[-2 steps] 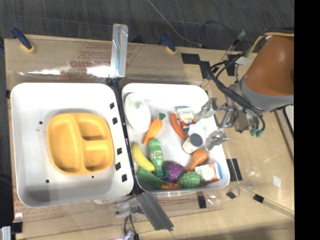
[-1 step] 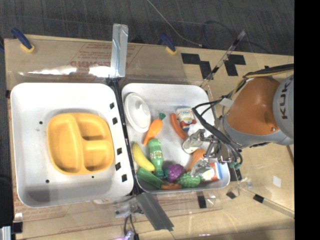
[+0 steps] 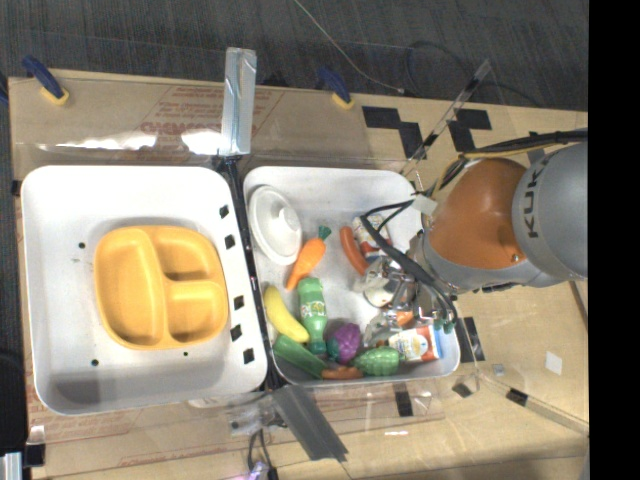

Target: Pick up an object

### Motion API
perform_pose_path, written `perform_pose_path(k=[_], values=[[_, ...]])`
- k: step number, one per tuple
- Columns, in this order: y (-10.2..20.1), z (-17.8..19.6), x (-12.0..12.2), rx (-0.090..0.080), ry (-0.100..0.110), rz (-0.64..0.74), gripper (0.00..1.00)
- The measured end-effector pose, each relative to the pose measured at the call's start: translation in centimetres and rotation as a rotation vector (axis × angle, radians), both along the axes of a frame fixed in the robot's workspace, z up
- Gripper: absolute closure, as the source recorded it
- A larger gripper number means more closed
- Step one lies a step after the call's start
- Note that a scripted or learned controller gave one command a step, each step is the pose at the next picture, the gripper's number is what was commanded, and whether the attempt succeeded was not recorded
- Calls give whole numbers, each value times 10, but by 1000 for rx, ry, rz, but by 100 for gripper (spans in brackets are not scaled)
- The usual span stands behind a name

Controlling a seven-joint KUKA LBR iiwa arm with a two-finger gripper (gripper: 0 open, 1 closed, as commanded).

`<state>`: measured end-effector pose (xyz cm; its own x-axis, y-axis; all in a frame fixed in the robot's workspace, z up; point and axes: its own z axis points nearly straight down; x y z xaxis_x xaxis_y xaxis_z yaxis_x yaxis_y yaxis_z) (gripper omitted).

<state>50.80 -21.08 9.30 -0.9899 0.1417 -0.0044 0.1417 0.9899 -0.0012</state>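
A divided tray (image 3: 160, 286) lies in the left bin (image 3: 50, 218); toys crowd the right bin (image 3: 330, 183).

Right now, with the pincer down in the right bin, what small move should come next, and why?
Probably lift straight up a little. The pincer sits low among crowded toys near the hot dog, and cables hide whether it holds anything; a short lift would tell.

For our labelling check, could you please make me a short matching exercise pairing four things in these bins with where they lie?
Things:
1. yellow tray
2. white bowl
3. banana
4. carrot

Places:
A. near the right bin's middle, slanted
B. right bin's upper left corner
C. left bin
D. right bin, by its left wall

Pairs: 1-C, 2-B, 3-D, 4-A
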Motion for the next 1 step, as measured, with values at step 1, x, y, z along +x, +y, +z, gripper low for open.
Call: perform_pose_path(k=[1], values=[[77,-2,-2,4,5,101,0]])
